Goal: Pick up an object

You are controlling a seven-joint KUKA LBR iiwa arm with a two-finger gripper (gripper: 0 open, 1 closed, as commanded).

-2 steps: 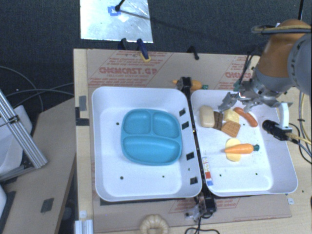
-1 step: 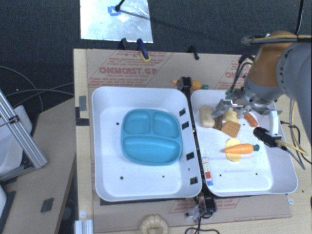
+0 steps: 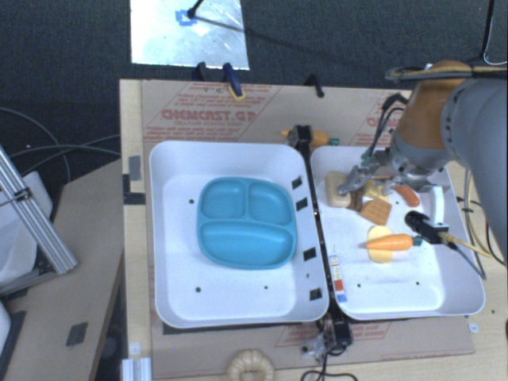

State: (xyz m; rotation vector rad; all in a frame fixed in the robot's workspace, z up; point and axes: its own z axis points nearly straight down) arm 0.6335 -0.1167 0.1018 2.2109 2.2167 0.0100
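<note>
Because the gripper (image 3: 355, 182) is crowded among the bread (image 3: 340, 190), cracker (image 3: 375, 210) and sausage (image 3: 406, 194) in the right bin (image 3: 397, 292), neighbours may be knocked aside; its opening cannot be told.

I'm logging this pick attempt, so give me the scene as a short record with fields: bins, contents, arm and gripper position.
left bin: holds a blue divided plate
right bin: holds toy food, among them a carrot, a waffle-like cracker and a sausage
arm: reaches in from the right, over the right bin's far end
gripper: low over the food pile near the bin divider
grasp: cannot tell
</note>
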